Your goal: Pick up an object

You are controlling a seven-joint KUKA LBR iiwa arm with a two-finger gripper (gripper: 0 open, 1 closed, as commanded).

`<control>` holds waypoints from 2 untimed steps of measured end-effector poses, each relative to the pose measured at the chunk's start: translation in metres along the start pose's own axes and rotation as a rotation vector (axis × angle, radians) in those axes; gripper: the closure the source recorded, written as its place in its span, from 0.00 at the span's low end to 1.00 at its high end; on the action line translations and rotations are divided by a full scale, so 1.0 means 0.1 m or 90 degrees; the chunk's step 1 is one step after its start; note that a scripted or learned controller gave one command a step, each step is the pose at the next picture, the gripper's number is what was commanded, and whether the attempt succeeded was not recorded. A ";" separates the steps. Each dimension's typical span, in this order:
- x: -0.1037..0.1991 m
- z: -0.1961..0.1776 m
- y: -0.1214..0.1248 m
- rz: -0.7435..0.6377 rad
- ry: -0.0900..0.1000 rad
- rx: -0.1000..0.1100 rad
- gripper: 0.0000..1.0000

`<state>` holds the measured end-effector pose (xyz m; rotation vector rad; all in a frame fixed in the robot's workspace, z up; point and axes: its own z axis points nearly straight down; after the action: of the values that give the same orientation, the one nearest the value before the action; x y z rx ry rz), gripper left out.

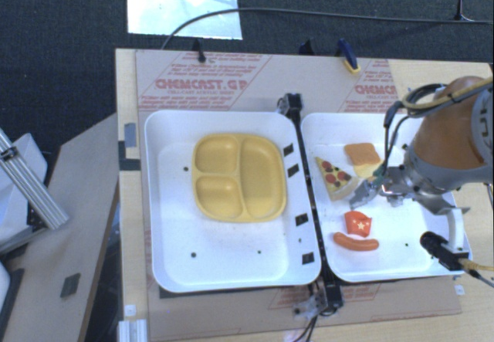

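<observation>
Tool [367,192] open beside one pizza slice [334,176], one toast [361,154], one sausage [356,242]

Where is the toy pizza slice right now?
The pizza slice lies in the right bin, near its left wall, just left of the end effector and above the red strawberry piece.

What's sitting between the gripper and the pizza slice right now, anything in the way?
Nothing visible. The gripper hangs in the right bin just right of the pizza slice, with bare bin floor between them. The toast lies behind it and the strawberry in front, both off that line.
</observation>
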<state>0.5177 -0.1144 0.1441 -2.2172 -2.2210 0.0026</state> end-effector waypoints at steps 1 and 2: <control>0.01 0.60 -0.06 0.001 0.000 -0.001 0.00; 0.01 0.60 -0.06 0.001 0.000 -0.002 0.00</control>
<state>0.5119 -0.1137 0.0844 -2.2204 -2.2221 -0.0010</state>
